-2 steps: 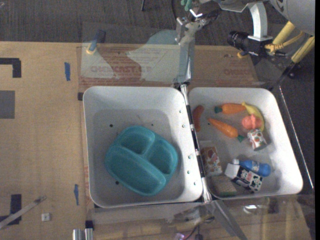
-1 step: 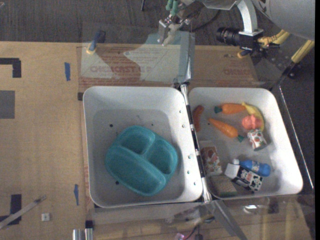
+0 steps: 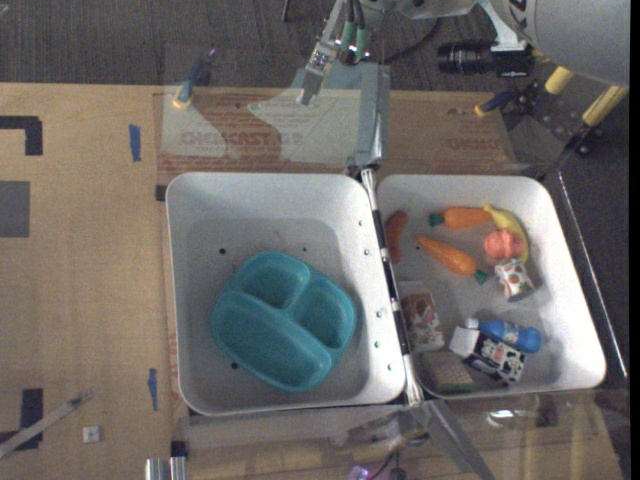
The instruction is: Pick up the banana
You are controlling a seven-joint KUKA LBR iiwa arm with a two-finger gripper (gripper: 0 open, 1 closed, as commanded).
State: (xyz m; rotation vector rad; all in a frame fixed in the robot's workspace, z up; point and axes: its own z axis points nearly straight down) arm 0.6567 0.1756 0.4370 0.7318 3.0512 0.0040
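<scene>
The banana [image 3: 511,225] is yellow and curved. It lies in the right bin [image 3: 575,268] near its far right corner, partly tucked behind a pink toy [image 3: 499,245] and touching the tip of an orange carrot [image 3: 462,217]. My gripper [image 3: 318,68] hangs high at the top of the view, beyond the far edge of the left bin [image 3: 190,268], well away from the banana and to its left. Nothing shows in its grasp.
The right bin also holds a second carrot [image 3: 449,256], a red sausage [image 3: 396,234], a small carton [image 3: 512,280], a blue bottle [image 3: 511,335], a milk carton [image 3: 489,354] and a snack pack [image 3: 422,319]. A teal divided plate [image 3: 285,318] lies in the left bin.
</scene>
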